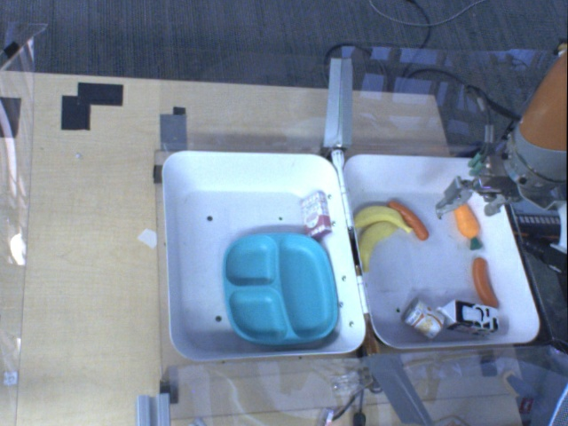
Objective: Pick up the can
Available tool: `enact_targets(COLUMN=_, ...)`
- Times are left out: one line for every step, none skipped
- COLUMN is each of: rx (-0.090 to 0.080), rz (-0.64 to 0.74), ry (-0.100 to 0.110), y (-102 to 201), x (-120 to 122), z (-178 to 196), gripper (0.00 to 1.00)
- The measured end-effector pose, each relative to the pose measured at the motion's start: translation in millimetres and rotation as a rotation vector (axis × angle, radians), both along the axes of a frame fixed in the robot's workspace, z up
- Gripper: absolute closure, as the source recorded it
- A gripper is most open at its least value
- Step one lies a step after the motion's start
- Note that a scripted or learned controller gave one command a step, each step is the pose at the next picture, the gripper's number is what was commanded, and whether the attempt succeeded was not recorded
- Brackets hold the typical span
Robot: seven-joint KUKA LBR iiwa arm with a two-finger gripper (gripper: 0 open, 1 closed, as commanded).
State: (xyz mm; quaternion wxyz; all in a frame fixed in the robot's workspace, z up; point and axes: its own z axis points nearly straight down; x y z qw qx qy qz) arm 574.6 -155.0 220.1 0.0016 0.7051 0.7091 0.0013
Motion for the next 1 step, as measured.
enact_targets(rx=0.0, rz=0.0, ry=0.0, y=0.0, x=0.0, z=0.1, gripper=0.0)
